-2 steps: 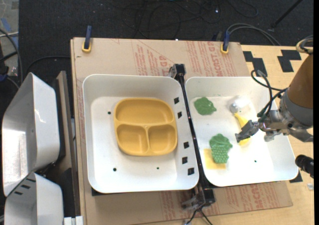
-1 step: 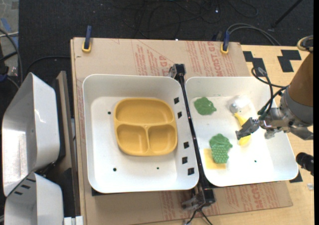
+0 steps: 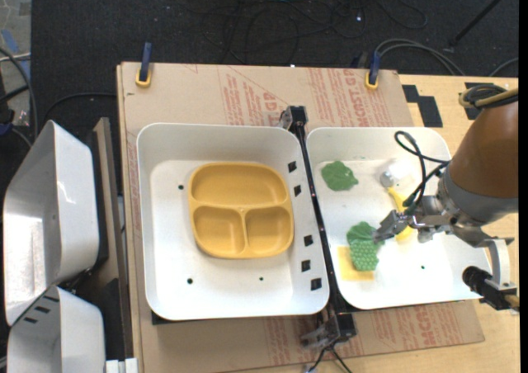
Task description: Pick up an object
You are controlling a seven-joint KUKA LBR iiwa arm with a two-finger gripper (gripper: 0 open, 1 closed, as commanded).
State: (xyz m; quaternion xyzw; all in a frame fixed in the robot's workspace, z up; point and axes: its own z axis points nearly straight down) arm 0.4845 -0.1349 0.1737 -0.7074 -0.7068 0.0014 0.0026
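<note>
While the arm (image 3: 487, 161) leans in from the right side of the surface (image 3: 247, 87), its gripper (image 3: 394, 227) hangs low over the right bin (image 3: 429, 289), close to the middle of that bin's floor. From where I stand I cannot tell how the fingers are set; they are small and dark against the clutter below, and nothing shows clearly between them.

Just beside the gripper, toward the bin's front left part, lies a knobbly green object (image 3: 363, 246), bumpy like a bunch of grapes or a head of broccoli, resting partly on a flat yellow piece (image 3: 355, 271). That seems the likeliest target, since the gripper sits right at its edge, and I judge the grasp is being lined up rather than finished. A second green object (image 3: 337, 175), smoother and leaf-like, lies near the bin's back left corner, and a small pale thing (image 3: 391, 173) sits nearer the back middle, well apart from the gripper.

In the left bin (image 3: 165, 223) a yellow divided tray (image 3: 242, 208) rests in the middle, probably spare stock for other tries.
</note>
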